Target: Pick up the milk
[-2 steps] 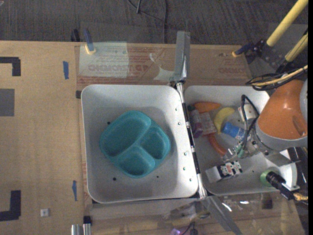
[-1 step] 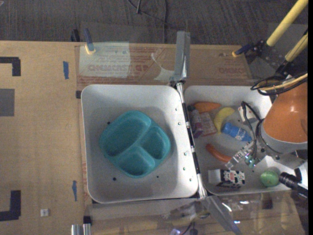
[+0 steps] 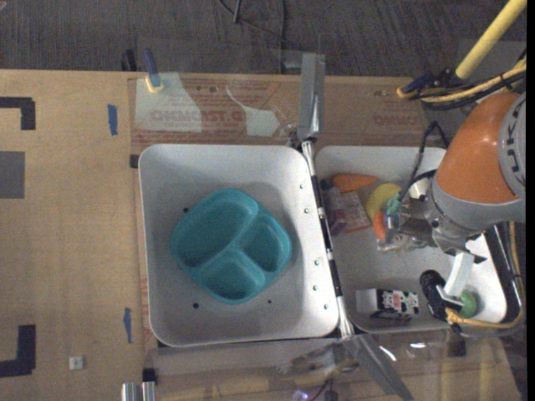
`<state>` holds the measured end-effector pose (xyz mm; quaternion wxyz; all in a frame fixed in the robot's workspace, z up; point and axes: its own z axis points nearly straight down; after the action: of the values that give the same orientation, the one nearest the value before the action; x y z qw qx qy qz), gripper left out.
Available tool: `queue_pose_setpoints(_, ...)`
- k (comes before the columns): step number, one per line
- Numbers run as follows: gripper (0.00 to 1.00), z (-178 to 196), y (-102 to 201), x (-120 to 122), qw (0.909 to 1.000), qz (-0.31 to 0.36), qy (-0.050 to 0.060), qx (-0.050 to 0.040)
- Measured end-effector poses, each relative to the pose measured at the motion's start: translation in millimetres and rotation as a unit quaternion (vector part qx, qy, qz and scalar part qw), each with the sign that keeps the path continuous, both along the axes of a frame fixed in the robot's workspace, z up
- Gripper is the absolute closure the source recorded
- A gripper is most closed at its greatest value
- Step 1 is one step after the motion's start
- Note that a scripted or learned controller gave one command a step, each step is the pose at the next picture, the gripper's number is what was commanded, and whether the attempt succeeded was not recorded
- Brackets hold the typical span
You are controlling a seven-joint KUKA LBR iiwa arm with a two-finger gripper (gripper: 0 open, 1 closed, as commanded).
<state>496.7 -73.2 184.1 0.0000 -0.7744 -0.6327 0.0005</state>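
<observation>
Milk carton [image 3: 389, 301], printed with black-and-white cow patches, is lying on its side on the floor of the right bin [image 3: 372, 266], close to that bin's lower wall as the camera view shows it. We are seeing nothing lying on top of it or leaning against it.

Higher in the same bin, we are noting four things grouped together:
- an orange piece [image 3: 355, 180] near the upper wall;
- a yellow piece [image 3: 384, 197] just beside it;
- a purple packet [image 3: 344, 211] along the left wall;
- a small orange-red thing [image 3: 381, 224] just beside the gripper [image 3: 399, 230].

A small green round thing [image 3: 470, 303] is sitting near the lower right corner. The left bin [image 3: 167, 182] is holding a teal divided plate [image 3: 231, 245].

The arm [image 3: 478, 161] is reaching in from the right, with its orange band over the right bin's upper right part. The gripper is hanging over the middle of that bin, nearer to the grouped things than to the milk carton and apart from it. We cannot tell whether the gripper is parted or closed.
</observation>
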Motion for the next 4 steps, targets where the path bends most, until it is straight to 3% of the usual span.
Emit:
queue_pose_setpoints(1, 0.0, 0, 0, 0, 1.0, 0.0, 0.0, 0.0001)
queue_pose_setpoints(2, 0.0, -96, -82, -16, 0.9941, 0.108, -0.003, -0.0003)
queue_pose_setpoints(3, 0.0, -97, -126, -15, 0.9865, 0.164, -0.004, -0.0019)
queue_pose_setpoints(4, 0.0, -96, -63, -15, 0.9827, 0.185, -0.005, -0.0018)
